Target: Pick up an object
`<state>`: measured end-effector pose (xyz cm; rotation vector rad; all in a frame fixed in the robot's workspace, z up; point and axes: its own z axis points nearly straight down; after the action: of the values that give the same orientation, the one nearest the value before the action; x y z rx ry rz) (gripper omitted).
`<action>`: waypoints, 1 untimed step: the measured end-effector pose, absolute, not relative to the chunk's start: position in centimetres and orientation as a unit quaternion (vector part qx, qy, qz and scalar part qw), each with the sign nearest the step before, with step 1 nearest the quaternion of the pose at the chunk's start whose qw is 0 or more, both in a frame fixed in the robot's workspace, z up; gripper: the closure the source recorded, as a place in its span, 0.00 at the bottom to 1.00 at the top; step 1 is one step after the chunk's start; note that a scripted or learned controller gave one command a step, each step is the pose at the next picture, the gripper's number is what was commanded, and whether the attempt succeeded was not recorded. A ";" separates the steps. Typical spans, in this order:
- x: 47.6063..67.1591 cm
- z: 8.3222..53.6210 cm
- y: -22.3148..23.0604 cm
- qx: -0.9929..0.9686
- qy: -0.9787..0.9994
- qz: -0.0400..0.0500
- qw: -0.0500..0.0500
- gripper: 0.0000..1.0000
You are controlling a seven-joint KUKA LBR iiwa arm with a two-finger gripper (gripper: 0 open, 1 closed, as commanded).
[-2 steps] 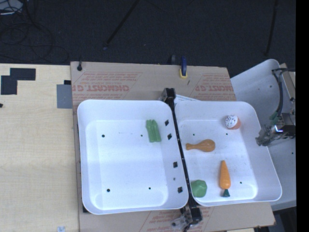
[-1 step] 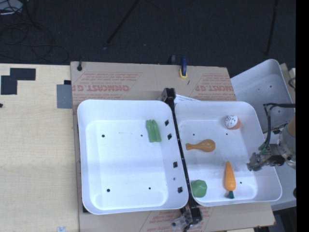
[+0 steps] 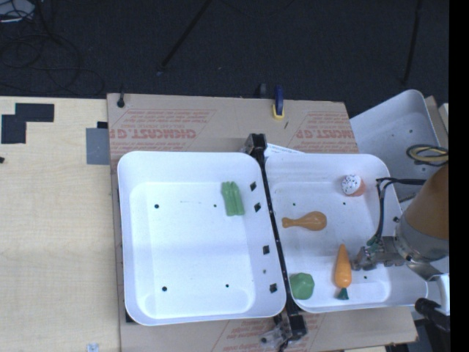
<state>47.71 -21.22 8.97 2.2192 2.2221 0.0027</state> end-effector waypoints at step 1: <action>47.7 8.9 -21.3 0.708 0.706 0.001 0.001 0.00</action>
<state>47.67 -21.34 8.90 2.2229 2.2179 0.0021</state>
